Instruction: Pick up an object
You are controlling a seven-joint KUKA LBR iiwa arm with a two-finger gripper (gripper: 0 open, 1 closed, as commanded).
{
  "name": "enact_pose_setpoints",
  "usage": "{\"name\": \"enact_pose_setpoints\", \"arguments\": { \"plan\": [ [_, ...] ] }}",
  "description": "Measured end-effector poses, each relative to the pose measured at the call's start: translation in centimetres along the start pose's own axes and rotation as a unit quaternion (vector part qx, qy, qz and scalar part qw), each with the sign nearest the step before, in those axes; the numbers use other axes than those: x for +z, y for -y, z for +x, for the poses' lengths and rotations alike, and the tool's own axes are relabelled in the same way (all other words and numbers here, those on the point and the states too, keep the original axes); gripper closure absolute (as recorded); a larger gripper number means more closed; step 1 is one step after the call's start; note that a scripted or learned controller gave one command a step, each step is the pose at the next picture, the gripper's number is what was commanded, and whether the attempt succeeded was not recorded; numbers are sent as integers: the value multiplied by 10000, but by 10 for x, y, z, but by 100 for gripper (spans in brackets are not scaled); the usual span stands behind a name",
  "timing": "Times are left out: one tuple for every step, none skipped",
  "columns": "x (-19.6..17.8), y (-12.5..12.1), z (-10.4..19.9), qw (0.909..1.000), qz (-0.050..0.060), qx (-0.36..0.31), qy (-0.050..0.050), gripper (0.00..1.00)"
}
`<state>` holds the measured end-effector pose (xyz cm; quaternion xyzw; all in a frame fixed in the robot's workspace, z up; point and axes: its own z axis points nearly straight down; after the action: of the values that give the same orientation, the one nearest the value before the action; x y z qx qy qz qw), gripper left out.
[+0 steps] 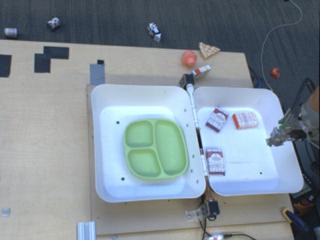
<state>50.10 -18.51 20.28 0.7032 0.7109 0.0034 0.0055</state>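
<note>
Gripper [276,139] at right bin's [270,180] right edge, finger state unclear; orange packet [245,119] lies near, up-left of it.

Pretty clearly a robotics lab, not anyone's home. You've got a plywood desk [45,134] with black tape patches [50,58] on it, two white bins [145,96] clamped side by side, a robot arm [300,126] poking in from the right, a loose cable [280,29] snaking over dark office carpet [125,9], and little toys [154,31] scattered on the floor.
</note>
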Motion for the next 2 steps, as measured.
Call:
{"name": "enact_pose_setpoints", "arguments": {
  "plan": [
    [-11, -2, 0, 10000, -24, -25, 6, 100],
    [-55, 9, 80, 10000, 40, 32, -17, 100]
  ]
}}
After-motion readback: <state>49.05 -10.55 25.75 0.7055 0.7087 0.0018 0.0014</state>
